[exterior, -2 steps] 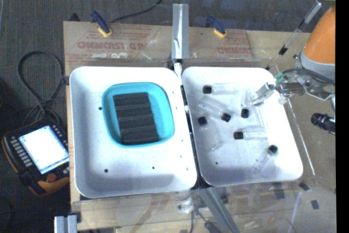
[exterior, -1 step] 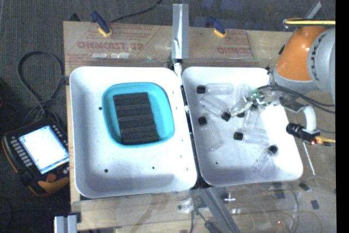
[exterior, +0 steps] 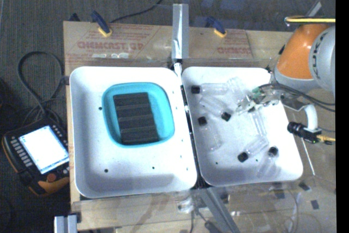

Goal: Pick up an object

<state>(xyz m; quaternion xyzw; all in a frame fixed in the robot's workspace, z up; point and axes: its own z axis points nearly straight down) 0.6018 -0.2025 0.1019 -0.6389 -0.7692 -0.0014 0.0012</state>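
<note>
Two glossy white bins (exterior: 82,133), ribbed teal tray (exterior: 139,113), clear black-capped vials (exterior: 256,147), fingers (exterior: 256,96) state unclear.

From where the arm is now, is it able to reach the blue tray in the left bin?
Probably yes. The blue tray lies open in the left bin with nothing over it. The arm is above the right bin, so it must cross the divider between them.

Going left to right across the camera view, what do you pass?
Teach pendant on the floor → left white bin → blue tray with a black ridged insert → right white bin with clear, black-capped vials → gripper → orange-banded arm.
</note>
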